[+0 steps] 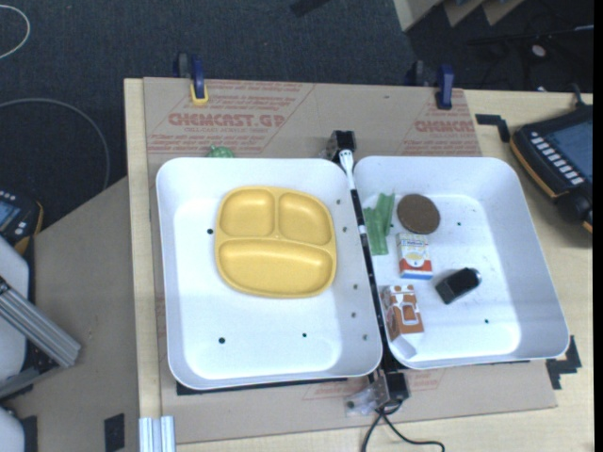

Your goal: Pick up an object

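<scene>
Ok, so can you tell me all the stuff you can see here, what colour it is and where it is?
left bin: 1, white, left half of the bench
right bin: 1, white, right half of the bench
divided plate: 1, yellow, three sections, in the left bin
round disc: 1, dark brown, top of the right bin
green item: 1, green, right bin, beside the disc on its left
small box: 1, white with red and blue, middle of the right bin
black block: 1, black, right bin, right of the small box
brown packet: 1, brown and white, lower left of the right bin
clamps: 2, blue, far edge of the board
handheld pad: 1, black and orange, right of the bench
</scene>
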Tool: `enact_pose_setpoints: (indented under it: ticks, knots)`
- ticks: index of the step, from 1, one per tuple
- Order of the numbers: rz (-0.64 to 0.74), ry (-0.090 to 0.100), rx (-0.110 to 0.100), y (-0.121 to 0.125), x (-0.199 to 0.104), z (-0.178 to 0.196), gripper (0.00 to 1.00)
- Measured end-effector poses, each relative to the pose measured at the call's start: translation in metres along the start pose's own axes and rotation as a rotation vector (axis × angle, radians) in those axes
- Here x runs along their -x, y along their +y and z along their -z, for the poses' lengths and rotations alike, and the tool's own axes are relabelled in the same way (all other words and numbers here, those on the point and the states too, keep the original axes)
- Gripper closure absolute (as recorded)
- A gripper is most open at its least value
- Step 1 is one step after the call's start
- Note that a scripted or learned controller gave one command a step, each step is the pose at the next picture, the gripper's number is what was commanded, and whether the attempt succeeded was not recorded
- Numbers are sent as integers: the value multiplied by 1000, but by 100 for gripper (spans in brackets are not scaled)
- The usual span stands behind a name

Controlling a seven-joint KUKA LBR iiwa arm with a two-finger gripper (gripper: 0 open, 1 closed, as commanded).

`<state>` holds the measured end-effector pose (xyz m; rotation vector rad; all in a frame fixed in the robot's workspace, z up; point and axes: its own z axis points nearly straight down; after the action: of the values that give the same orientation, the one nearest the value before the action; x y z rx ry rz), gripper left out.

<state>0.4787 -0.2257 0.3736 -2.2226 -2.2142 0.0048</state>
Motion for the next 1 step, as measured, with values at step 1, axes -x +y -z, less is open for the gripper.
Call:
enact_pose_setpoints:
  ticks: [1]
  knots:
    - [5, -8, 20, 1, -1, 108, 100]
